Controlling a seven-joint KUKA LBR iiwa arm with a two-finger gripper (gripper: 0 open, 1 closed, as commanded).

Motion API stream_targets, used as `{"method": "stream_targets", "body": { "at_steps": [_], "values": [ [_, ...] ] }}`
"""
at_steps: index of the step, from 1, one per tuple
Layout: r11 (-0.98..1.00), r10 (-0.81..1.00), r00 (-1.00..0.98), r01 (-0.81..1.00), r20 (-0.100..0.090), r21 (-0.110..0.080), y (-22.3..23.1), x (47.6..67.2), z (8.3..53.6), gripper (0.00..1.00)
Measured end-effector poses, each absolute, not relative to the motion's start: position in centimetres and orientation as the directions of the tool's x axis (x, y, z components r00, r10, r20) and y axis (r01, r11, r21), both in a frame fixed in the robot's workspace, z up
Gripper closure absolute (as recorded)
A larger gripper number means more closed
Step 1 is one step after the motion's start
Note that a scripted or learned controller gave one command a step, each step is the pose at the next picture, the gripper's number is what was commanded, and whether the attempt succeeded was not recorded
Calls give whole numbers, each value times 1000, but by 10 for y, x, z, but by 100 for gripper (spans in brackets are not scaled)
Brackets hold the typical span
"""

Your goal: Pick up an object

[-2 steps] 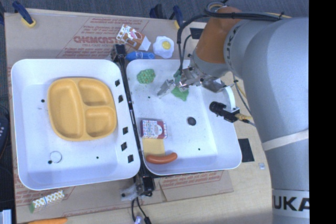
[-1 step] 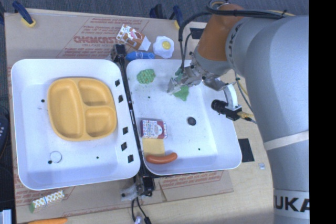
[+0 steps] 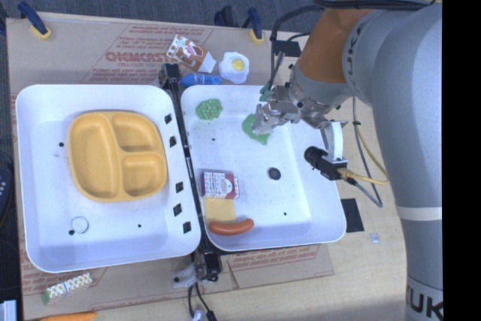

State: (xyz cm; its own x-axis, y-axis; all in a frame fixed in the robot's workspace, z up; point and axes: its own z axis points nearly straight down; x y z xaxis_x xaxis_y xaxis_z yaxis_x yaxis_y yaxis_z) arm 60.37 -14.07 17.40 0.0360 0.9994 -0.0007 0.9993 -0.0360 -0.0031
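Observation:
My gripper (image 3: 264, 119) hangs over the upper right part of the right bin (image 3: 319, 218), directly over a green leafy piece (image 3: 254, 128) that lies on the bin floor. The fingers sit at the green piece's top edge. Another green piece (image 3: 209, 109) lies to the left near the bin's back wall. At the front of this bin lie a red-and-white packet (image 3: 219, 183), a yellow slice (image 3: 219, 209) and a red sausage (image 3: 231, 226). A small dark round thing (image 3: 274, 174) rests mid-bin.
The left bin (image 3: 37, 237) holds a yellow divided plate (image 3: 118, 155). Behind the bins on the cardboard lie a fried-egg toy (image 3: 234, 66), a blue object (image 3: 200, 79) and a small carton (image 3: 185, 52). The arm's body (image 3: 391, 79) covers the right side.

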Motion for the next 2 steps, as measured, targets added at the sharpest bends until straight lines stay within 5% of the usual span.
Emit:
{"method": "stream_targets", "body": {
  "at_steps": [1,2],
  "values": [
    [-36,999,36,999,-1,-3,-141,604,174,0],
    [188,982,-188,982,2,-5,-145,635,92,0]
  ]
}}
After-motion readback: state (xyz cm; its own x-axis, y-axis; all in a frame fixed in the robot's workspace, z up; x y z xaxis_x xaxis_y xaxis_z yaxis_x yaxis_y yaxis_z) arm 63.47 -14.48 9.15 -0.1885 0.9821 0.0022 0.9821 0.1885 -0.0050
